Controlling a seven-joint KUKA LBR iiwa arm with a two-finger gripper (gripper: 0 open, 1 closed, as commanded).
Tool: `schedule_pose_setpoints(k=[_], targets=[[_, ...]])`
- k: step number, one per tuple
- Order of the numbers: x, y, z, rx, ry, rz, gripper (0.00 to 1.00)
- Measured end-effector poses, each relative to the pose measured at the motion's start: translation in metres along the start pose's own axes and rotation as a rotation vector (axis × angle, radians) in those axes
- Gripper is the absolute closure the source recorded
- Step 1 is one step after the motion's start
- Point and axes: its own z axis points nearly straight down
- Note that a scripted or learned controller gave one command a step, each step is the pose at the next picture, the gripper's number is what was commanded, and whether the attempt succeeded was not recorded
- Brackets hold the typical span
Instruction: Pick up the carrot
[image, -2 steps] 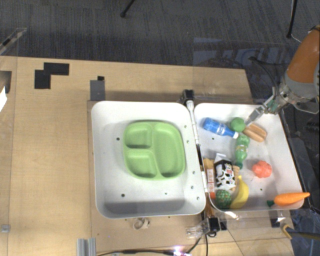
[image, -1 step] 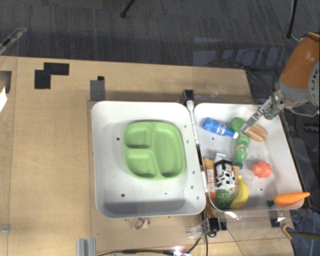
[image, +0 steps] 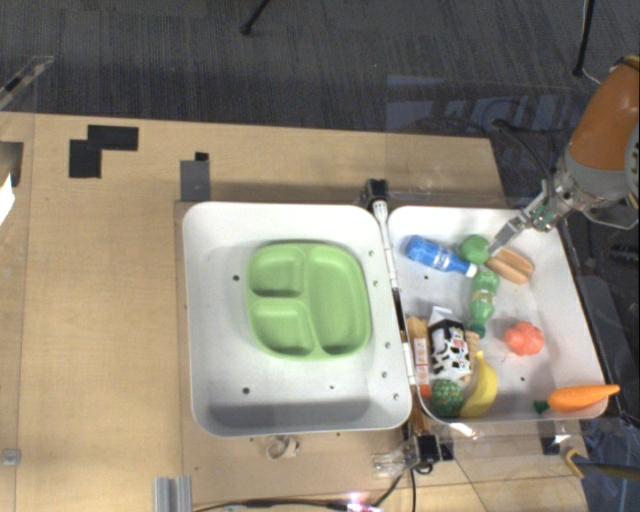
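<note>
Clearly the carrot (image: 583, 398) has not been taken: it lies on its side in the near right corner of the right bin (image: 570, 290), up against the rim, its dark green stub pointing left and its orange body tapering toward the right. That corner spot leaves it well apart from the gripper (image: 510, 229), which hangs over the far side of the same bin, its thin end just beside a hot dog (image: 511, 266) and a round green piece (image: 474, 248). Whether the gripper is released or clenched I cannot tell at this size; nothing sits in it.

Most of the toys crowd the left half of the right bin, which probably helps, since the carrot lies alone with only the wall close by. A blue bottle (image: 436, 253) lies tilted near the far edge, a smooth orange-red ball (image: 524, 339) sits mid-bin, and a curved yellow banana (image: 482, 388) rests against a cow-patterned carton (image: 451, 353). All look like hard, glossy plastic.

The left bin (image: 205, 330) holds a pale green plate (image: 306, 300) with three moulded compartments.
</note>
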Motion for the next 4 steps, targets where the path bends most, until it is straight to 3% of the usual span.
schedule_pose_setpoints(k=[1,2,3,4], targets=[[0.009,-0.013,0.024,0.001,0.002,-0.111,0.00],[0.014,-0.018,0.048,0.002,0.003,0.073,0.00],[0.030,-0.037,0.053,0.006,0.004,0.484,0.00],[0.009,-0.011,0.059,0.026,0.020,0.479,0.00]])
